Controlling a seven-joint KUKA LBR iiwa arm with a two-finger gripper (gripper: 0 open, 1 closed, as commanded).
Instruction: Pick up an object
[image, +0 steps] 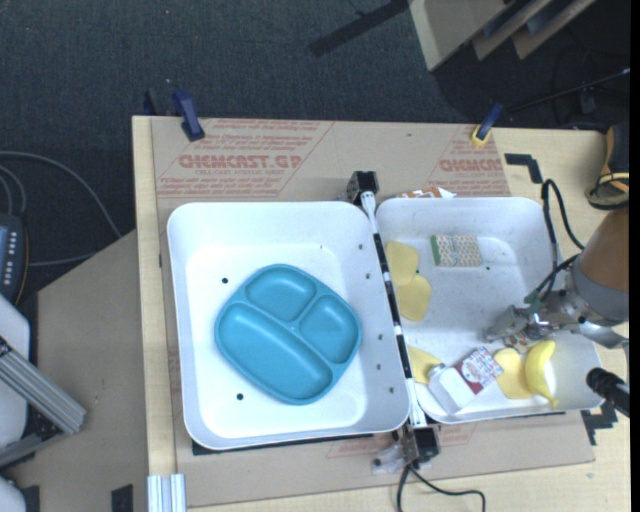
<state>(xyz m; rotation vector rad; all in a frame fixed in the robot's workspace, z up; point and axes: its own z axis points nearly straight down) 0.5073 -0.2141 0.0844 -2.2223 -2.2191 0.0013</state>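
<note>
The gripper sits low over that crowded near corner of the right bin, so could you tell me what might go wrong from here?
1. The gripper hangs just above the banana, which lies touching the small red-and-white packet; closing there may nudge both instead of lifting one.
2. Those things crowd against the right bin wall, so a finger might strike it.
3. The cable draped over the rim might snag.

Yellow banana (541, 368) lying near right bin's front corner, red-and-white packet (468, 376) just left of it
</note>
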